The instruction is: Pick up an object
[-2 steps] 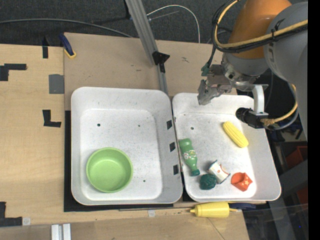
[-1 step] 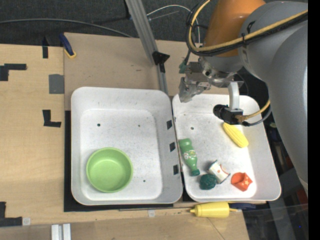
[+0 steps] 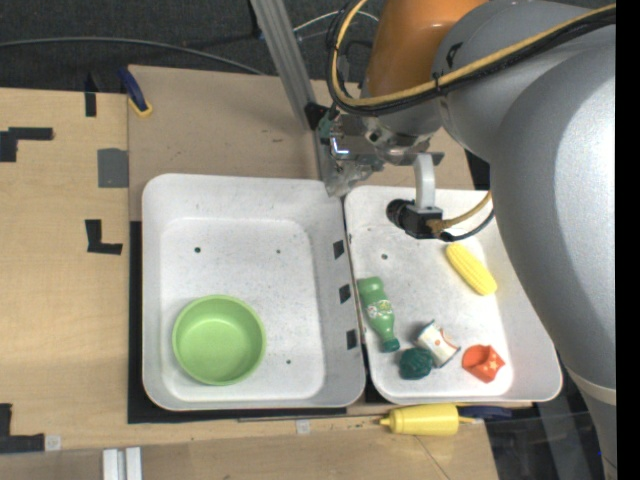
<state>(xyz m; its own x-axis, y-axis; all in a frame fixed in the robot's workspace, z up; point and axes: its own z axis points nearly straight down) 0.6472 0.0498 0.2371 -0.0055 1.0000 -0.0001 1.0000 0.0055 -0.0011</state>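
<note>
From above, the claw (image 3: 350,173) hangs over the far rim where the two bins meet; whether it is clenched or released cannot be told. The right bin (image 3: 520,368) holds a green bottle (image 3: 378,313), corn cob (image 3: 470,268) and red piece (image 3: 482,362), while a green bowl (image 3: 218,339) sits in the left bin (image 3: 240,208).

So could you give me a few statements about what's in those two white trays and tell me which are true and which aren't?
1. The green bowl sits in the left bin. True.
2. The corn cob lies in the left bin. False: it is in the right bin.
3. The green bottle stands upright. False: it lies on its side.
4. A yellow bottle lies outside the bins, by the right bin's near edge. True.
5. The red piece is in the right bin. True.
</note>
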